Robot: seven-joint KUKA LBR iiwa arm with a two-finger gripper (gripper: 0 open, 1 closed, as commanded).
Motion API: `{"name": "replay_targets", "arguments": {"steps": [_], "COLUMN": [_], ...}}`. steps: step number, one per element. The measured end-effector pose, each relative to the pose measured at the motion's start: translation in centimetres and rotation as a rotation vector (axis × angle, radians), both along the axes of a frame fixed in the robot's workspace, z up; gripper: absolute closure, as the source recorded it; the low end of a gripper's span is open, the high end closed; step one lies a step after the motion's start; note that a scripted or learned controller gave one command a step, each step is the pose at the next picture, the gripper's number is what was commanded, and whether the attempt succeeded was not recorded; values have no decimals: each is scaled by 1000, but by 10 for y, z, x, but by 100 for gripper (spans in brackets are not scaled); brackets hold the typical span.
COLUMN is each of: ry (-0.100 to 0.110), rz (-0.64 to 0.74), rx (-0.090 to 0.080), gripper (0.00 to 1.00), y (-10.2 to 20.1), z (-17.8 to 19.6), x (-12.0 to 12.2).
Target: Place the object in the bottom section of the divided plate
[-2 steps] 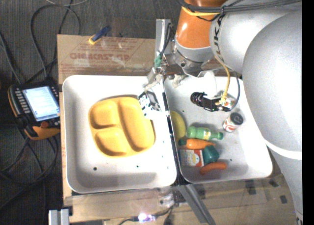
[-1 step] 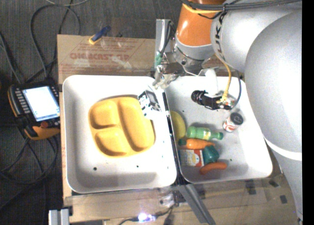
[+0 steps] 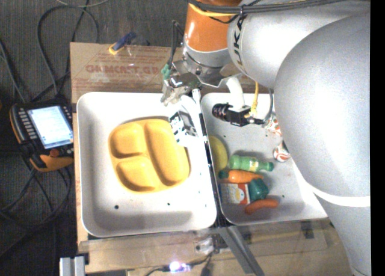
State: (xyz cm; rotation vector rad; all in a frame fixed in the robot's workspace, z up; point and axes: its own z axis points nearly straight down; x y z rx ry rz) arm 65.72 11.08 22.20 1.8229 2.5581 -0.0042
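A yellow divided plate (image 3: 148, 154) lies in the left white bin (image 3: 99, 205). Its bottom section (image 3: 139, 174) faces the bin's near wall. My gripper (image 3: 182, 124) hangs over the plate's upper right rim, close to the wall between the two bins. No object shows at the gripper. The loose objects lie in the right bin (image 3: 301, 202): a yellow fruit (image 3: 219, 152), a green bottle (image 3: 250, 163), a carrot (image 3: 240, 176), a small carton (image 3: 234, 193), a teal piece (image 3: 260, 189) and a red-orange piece (image 3: 261, 205).
The arm's grey bulk covers the right bin's far and right parts. A small can (image 3: 274, 125) stands by it. A cardboard sheet (image 3: 120, 70) lies behind the left bin. A handheld pendant (image 3: 42, 127) sits on the floor at left, among cables.
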Motion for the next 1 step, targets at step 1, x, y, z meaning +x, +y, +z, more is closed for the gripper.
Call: {"name": "replay_targets", "arguments": {"steps": [1], "ry": [1], "rz": [-181], "rx": [0], "gripper": [100], "y": [69], "z": [-14], "x": [10]}}
